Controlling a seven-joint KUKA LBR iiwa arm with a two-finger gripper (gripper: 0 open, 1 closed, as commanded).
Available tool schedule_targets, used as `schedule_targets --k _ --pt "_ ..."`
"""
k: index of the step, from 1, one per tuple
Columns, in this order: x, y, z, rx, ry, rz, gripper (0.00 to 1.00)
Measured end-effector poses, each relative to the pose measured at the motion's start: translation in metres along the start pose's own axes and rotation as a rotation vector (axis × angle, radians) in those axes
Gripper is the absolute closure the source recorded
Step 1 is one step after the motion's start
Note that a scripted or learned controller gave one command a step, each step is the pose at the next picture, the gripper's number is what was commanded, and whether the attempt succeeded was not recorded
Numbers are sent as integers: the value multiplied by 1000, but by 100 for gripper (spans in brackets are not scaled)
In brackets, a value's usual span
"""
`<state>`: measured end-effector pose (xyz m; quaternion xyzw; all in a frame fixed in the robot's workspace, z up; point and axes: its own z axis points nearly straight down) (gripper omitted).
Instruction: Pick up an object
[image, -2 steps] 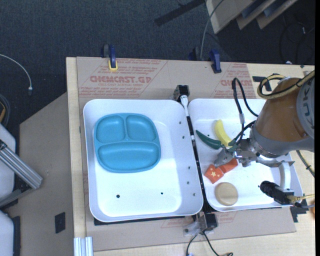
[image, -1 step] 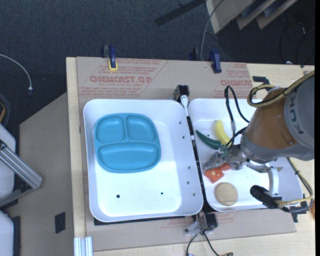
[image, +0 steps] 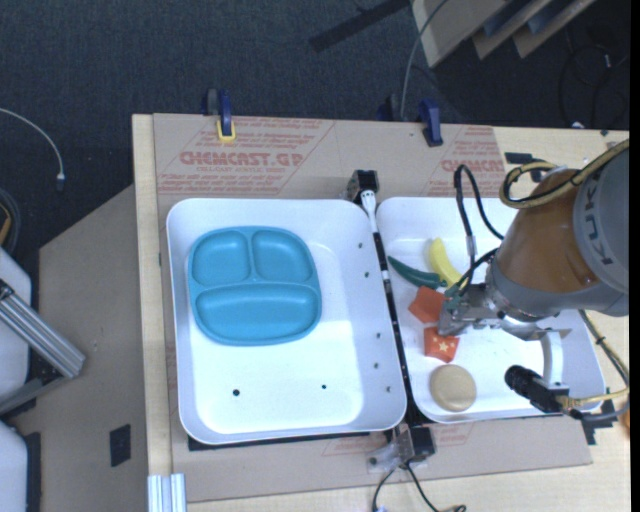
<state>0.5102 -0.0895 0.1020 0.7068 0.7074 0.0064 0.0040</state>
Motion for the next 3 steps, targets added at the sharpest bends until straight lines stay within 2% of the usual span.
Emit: schedule_targets --k 1,3 --pt "-8 -4 -50 9 -6 1 100" --pt "-5 0 -167 7 -5 -1 100"
